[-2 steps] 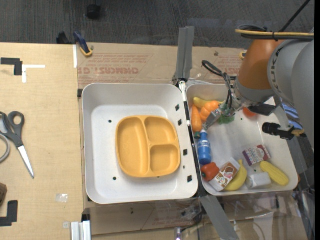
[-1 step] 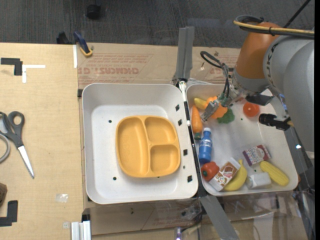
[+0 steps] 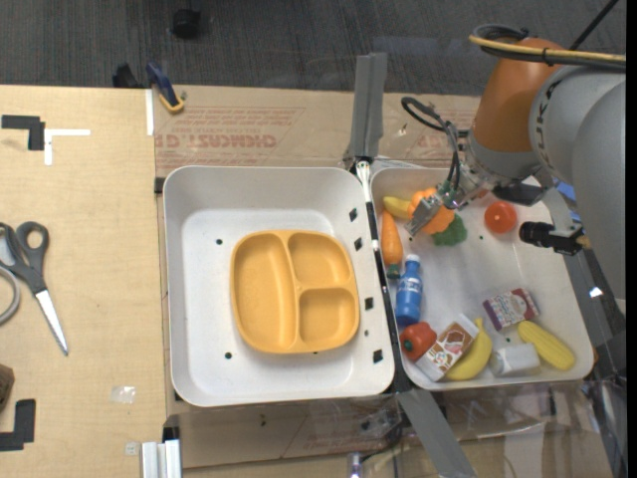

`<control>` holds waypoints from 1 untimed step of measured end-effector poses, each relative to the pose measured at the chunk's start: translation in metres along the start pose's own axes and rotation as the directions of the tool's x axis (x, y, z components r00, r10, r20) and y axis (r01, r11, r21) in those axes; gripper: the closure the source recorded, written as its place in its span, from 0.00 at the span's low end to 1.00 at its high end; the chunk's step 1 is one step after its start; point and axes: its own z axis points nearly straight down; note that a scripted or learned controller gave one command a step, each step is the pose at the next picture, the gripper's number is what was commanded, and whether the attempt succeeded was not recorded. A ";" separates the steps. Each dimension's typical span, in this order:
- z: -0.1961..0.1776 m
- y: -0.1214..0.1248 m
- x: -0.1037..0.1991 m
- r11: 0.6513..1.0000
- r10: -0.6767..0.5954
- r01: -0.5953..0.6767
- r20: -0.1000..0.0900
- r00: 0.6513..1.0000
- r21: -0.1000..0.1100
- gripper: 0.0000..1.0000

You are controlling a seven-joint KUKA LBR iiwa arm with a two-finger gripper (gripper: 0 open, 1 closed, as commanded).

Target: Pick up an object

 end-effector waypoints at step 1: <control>-0.139 0.032 0.054 0.996 0.094 -0.094 0.001 0.996 -0.006 1.00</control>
